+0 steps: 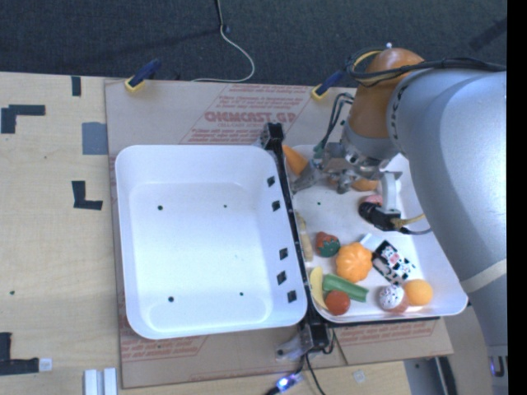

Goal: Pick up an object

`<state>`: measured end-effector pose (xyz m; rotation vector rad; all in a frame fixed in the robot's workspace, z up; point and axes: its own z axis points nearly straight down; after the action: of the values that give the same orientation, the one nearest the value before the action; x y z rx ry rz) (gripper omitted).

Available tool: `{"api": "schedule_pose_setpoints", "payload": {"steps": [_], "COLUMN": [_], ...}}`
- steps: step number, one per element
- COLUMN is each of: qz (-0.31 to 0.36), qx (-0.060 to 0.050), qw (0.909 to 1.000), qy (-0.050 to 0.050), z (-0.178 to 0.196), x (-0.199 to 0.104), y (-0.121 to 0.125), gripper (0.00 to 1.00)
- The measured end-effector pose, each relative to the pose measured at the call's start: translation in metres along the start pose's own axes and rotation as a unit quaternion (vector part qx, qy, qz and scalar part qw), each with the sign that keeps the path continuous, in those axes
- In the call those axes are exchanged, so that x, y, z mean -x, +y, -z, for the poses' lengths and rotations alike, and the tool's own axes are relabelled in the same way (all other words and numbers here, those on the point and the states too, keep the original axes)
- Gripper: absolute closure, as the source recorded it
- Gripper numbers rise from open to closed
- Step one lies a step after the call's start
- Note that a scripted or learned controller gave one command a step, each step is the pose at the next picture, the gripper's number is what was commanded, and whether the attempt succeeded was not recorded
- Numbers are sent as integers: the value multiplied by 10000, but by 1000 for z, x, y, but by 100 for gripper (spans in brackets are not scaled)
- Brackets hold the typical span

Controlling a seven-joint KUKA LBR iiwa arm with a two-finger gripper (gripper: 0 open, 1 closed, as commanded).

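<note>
My gripper [331,173] hangs low over the far end of the right bin [449,303], under the grey arm with its orange band. An orange wedge-shaped toy [295,161] lies just left of it, against the divider. A small peach piece [367,184] shows just right of the gripper. Farther forward in the same bin lie an orange pumpkin [354,261], a black-and-white cow toy [392,263], a red-and-green strawberry [327,243], a green piece [344,286], a red tomato [336,302], a yellow banana [315,281], a white-pink ball [389,297] and an orange ball [418,292].
The left bin [132,220] stands beside the right one, with a black-clipped divider edge [284,220] between them. Both rest on a cardboard sheet [239,118] on the wooden bench. The bulky grey arm covers the right side of the right bin.
</note>
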<state>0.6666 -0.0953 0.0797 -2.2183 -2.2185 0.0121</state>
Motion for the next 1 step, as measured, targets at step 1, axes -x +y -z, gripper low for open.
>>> {"api": "schedule_pose_setpoints", "payload": {"steps": [1], "qz": [2], "qx": [0], "qw": [10000], "qy": [0], "z": [0], "x": [0], "y": [0], "gripper": [0]}}
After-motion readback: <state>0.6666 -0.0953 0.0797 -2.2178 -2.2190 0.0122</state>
